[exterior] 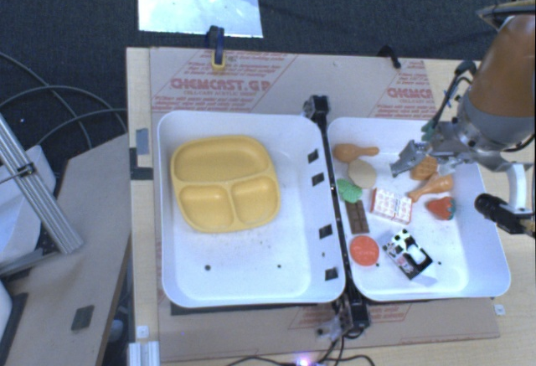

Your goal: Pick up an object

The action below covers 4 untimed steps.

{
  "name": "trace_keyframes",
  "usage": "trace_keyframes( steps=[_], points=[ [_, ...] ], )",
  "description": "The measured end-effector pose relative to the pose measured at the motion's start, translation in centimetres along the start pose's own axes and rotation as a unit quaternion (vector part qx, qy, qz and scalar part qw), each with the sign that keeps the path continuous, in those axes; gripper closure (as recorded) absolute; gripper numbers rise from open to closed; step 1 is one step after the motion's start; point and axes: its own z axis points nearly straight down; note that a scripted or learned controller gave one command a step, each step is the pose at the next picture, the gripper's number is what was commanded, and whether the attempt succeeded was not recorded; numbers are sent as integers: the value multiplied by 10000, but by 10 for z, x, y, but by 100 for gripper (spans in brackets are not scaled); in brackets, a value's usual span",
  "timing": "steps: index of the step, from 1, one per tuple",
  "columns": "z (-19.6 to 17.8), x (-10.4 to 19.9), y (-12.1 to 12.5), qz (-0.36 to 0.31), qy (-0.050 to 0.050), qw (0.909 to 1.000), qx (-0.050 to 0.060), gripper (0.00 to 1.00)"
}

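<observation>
While the jaws [416, 157] hover in the frame's right bin [490, 272], beside an orange toy [432, 185], their state cannot be told.

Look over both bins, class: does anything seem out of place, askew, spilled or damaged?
Nothing looks spilled or broken. The yellow divided plate sits slightly askew in the left bin. The toy foods lie jumbled in the right bin, all inside its walls. The gripper hangs above them, near an orange drumstick-shaped toy.
</observation>
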Motion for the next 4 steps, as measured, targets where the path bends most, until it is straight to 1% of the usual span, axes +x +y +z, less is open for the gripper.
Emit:
trace_keyframes(
  steps=[1,2,3,4],
  points=[
    [141,-37,-13,35,16,10000,-8,0],
    [138,13,-50,-10,8,10000,-4,0],
    [128,11,-49,4,1,10000,-17,100],
    [128,11,-49,5,2,10000,-13,0]
  ],
)
